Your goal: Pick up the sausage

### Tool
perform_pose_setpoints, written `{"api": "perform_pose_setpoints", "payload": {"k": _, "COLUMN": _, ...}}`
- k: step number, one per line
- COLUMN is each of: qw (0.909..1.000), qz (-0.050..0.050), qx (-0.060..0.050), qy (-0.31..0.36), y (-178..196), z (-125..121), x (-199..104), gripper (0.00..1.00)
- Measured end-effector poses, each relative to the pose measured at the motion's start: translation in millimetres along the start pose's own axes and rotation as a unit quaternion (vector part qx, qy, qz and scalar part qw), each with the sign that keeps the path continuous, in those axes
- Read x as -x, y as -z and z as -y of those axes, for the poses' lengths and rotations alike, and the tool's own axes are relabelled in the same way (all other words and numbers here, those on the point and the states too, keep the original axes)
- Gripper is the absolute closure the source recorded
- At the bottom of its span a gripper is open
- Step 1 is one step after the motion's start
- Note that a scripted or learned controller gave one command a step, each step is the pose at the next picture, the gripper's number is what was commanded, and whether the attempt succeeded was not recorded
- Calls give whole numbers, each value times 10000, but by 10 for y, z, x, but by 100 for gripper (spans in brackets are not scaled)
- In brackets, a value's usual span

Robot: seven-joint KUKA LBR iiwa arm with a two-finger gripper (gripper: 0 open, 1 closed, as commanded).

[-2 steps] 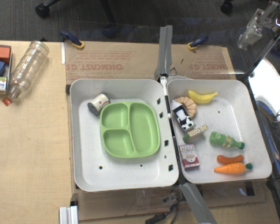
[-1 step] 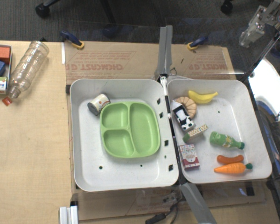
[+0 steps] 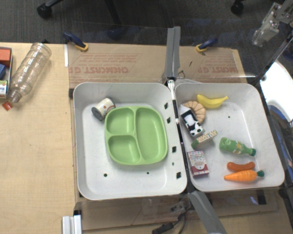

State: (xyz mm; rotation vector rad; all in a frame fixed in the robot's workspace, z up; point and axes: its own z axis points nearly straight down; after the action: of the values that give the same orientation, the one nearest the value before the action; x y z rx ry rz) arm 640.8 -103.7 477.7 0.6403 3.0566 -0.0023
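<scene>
My metal two-finger gripper (image 3: 275,17) hangs beyond the right white bin's (image 3: 263,112) far corner; I cannot tell its state. The short red-orange sausage (image 3: 240,166) lies inside by the near right corner, touching the orange plastic carrot (image 3: 243,176); I'd descend squarely across it, avoiding the carrot.

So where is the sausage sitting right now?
The sausage lies in the right bin, near its front right corner, just above the carrot and below the green bottle.

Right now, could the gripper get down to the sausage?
Probably yes. The sausage lies uncovered in the right bin, though the carrot touches its near side. The gripper is up at the far right.
</scene>
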Motion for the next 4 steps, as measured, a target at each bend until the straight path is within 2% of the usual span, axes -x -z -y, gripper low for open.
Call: {"api": "perform_pose_setpoints", "payload": {"k": 4, "qw": 10000, "qz": 48, "qx": -2, "qy": -18, "y": 317, "z": 3, "x": 76, "gripper": 100}}
